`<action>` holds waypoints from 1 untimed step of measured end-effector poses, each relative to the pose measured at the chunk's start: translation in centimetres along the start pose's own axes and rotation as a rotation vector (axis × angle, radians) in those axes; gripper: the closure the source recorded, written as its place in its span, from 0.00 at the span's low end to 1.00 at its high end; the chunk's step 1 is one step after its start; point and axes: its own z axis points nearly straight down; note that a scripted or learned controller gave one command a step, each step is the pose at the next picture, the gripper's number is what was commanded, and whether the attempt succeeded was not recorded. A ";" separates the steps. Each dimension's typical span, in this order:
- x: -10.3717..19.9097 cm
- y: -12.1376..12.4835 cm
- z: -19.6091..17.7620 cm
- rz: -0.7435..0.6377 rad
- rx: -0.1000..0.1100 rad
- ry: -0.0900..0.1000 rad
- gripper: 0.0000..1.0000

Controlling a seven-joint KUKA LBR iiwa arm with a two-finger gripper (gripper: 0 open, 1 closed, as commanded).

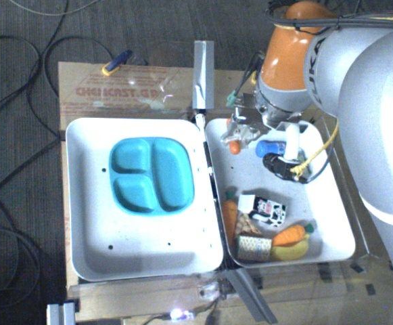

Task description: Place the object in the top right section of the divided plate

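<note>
A blue divided plate (153, 175) lies in the left white bin (88, 249), with two small sections on its left side and one large section on its right. My gripper (241, 137) hangs low over the far left corner of the right bin (338, 242). A small orange object (234, 148) sits right at the gripper's tip; I cannot see whether it is held. Just right of the gripper lies a blue object (272, 147).
The near end of the right bin holds a carrot (291, 234), a yellow piece (291, 250), a black-and-white patterned box (269, 210), a long orange item (230, 219) and a woven-looking item (252, 247). A metal divider (202, 80) stands between the bins.
</note>
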 end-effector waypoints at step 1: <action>9.5 3.7 0.6 -0.071 -0.001 0.000 1.00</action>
